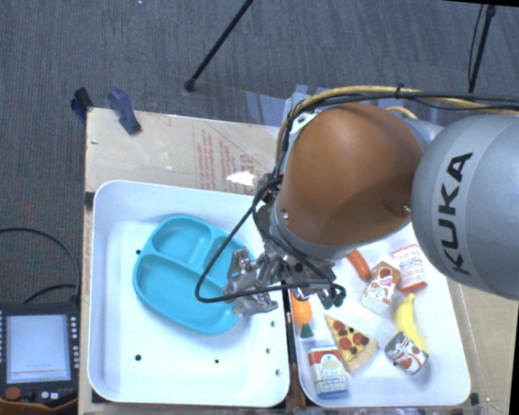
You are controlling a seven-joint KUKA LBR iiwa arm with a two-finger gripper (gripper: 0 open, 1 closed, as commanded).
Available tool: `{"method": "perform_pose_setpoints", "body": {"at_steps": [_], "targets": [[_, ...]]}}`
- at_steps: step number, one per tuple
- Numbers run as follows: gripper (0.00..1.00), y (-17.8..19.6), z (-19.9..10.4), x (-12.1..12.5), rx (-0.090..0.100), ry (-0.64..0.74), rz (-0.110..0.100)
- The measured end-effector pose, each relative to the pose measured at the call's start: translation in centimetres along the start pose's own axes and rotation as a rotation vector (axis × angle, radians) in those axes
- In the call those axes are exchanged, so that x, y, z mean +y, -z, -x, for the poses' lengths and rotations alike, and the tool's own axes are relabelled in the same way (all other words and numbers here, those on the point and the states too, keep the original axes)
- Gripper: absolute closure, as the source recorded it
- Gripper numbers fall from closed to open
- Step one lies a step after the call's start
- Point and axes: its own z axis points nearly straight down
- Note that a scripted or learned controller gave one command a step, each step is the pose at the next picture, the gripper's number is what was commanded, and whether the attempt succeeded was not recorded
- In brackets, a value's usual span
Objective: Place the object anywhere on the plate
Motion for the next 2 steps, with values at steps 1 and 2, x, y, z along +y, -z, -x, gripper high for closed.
{"method": "perform_pose_setpoints", "body": {"at_steps": [1,2], "targets": [[1.0,-8.3,0.6,5.8,0.005,0.043,0.0],[1.0,-12.0,2.2,9.4,0.005,-0.071,-0.001]]}}
